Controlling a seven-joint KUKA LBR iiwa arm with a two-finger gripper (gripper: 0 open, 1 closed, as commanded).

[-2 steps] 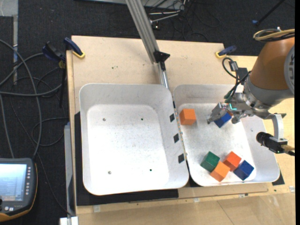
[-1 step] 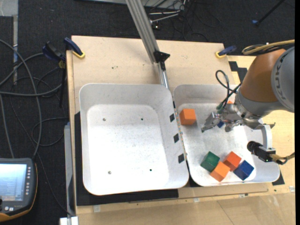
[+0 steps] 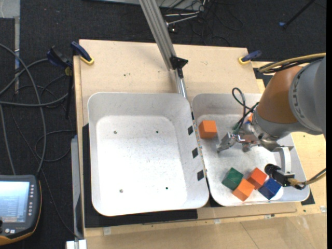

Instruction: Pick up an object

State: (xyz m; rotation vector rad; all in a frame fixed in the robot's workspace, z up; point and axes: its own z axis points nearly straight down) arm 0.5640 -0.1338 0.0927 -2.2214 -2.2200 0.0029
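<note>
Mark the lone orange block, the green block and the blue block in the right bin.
lone orange block [image 3: 208, 129], camera view, on its top face.
green block [image 3: 232, 179], camera view, on its top face.
blue block [image 3: 269, 189], camera view, on its visible upper face.

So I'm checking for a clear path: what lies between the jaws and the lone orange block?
Camera view: only bare white floor of the right bin separates the gripper from the orange block.

orange block [image 3: 208, 128] flat in right bin [image 3: 218, 104]
</note>
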